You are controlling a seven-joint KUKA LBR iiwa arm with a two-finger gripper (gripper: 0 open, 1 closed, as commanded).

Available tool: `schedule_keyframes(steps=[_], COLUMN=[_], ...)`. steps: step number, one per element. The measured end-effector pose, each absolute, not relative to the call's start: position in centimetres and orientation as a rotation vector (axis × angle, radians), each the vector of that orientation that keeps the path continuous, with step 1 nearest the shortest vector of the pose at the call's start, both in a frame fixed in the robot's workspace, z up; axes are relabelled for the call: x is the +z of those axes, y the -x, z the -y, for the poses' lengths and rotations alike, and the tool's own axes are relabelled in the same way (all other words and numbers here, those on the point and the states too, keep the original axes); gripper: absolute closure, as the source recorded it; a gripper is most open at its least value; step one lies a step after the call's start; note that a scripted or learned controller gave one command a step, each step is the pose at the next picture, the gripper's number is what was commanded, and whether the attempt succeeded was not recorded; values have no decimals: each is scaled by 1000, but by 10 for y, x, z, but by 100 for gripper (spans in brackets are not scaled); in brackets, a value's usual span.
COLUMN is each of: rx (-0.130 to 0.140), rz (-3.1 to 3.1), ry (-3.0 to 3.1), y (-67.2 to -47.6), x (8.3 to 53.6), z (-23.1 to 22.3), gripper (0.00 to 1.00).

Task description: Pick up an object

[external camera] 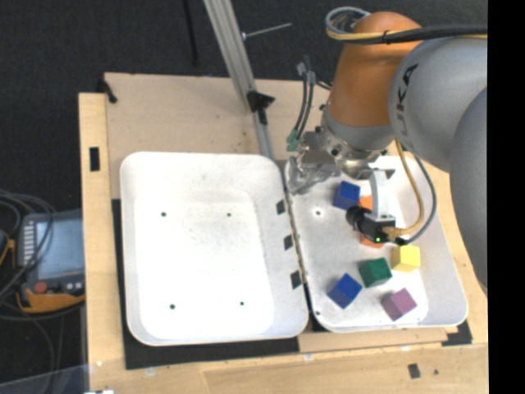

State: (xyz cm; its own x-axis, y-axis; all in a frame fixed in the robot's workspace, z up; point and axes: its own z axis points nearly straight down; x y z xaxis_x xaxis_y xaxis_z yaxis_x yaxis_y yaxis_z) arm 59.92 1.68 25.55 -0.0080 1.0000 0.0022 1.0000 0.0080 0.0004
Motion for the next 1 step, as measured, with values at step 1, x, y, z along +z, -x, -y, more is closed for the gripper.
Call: schedule_keyframes(steps=[1], rx=[-1], rz=[2228], ry=[2213], y=[-578], x=[255], z=[-58], gripper=[100])
